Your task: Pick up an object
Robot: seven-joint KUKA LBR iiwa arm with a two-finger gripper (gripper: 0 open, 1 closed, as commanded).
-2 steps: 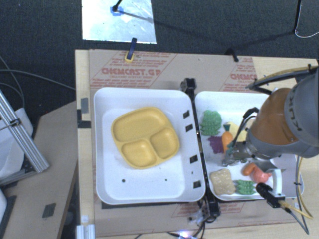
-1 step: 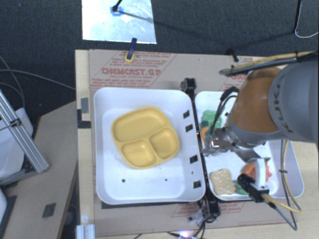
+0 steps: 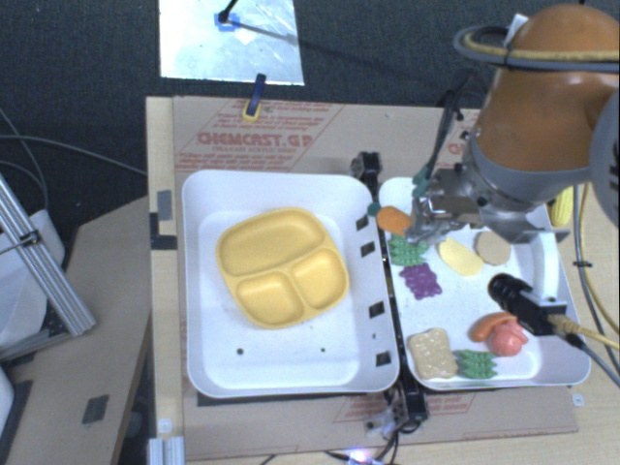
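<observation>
**Overhead view of the bench.** The largest surface is a brown cardboard sheet (image 3: 291, 134) printed with red lettering, on which both bins stand. The arm (image 3: 542, 95) enters from the right, and its orange band fills the far right of the scene.

The left bin (image 3: 291, 356) holds a single yellow divided plate (image 3: 281, 264), which lies flat near its centre. The right bin (image 3: 455, 308) holds the small toy foods from which we take the task's object.

Beyond the cardboard, at the far side, lies a shiny square sheet (image 3: 231, 32). A small blue and yellow clip (image 3: 254, 100) lies just near it.

The gripper (image 3: 424, 229) hangs over the far left corner of the right bin. We cannot tell whether the pincer stands apart or together, and we see nothing held in it.

- **Far left corner:** just left of the gripper lies an orange piece (image 3: 390, 219). A green leafy piece (image 3: 407, 252) lies directly nearer to us, and a purple grape bunch (image 3: 421, 280) lies nearer still.
- **To the right of these:** a pale yellow oval (image 3: 460, 257) and a tan round disc (image 3: 492, 250) sit side by side.
- **Along the near edge, left to right:** we find a tan cracker (image 3: 433, 352), a small green piece (image 3: 475, 363) and a red and orange piece (image 3: 499, 332).
</observation>
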